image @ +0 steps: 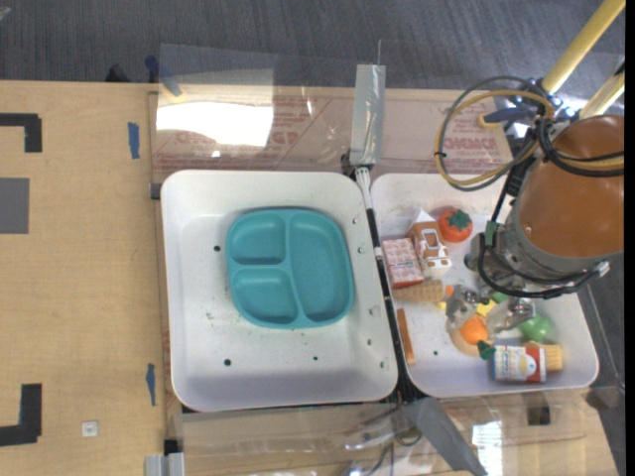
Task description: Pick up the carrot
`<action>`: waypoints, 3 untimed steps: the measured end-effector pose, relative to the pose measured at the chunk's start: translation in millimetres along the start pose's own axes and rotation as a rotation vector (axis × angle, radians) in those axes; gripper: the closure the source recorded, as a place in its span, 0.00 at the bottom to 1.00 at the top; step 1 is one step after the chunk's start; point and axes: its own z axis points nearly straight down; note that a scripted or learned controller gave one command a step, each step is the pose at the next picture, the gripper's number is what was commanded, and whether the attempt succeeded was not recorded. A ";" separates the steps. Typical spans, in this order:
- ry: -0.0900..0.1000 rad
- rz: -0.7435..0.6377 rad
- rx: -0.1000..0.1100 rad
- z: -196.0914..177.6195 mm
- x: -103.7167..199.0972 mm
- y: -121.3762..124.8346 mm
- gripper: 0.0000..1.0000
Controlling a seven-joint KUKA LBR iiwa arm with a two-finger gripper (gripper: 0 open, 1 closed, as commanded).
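The carrot (472, 331), orange with a bit of green at one end, lies in the right bin (585, 365) near its front middle. My gripper (486, 308) hangs low right over it, below the arm's orange band. Its metal fingers (460, 304) stand apart, one to the carrot's left and one to its right. The carrot's upper part sits in the gap between them, partly hidden by the wrist. I cannot see the fingers pressing on it.
Crowded around the carrot are a bottle (522, 362), a green piece (537, 327), a cone (427, 291), a pink box (402, 263), a small carton (430, 246) and a tomato (455, 223). The left bin (189, 315) holds a teal divided plate (290, 266).
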 end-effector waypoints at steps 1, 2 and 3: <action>0.001 0.002 -0.010 3.9 1.2 1.9 0.00; 0.000 -0.110 -0.015 31.5 -33.5 14.1 0.00; 0.000 -0.193 -0.011 30.9 19.5 -4.3 0.00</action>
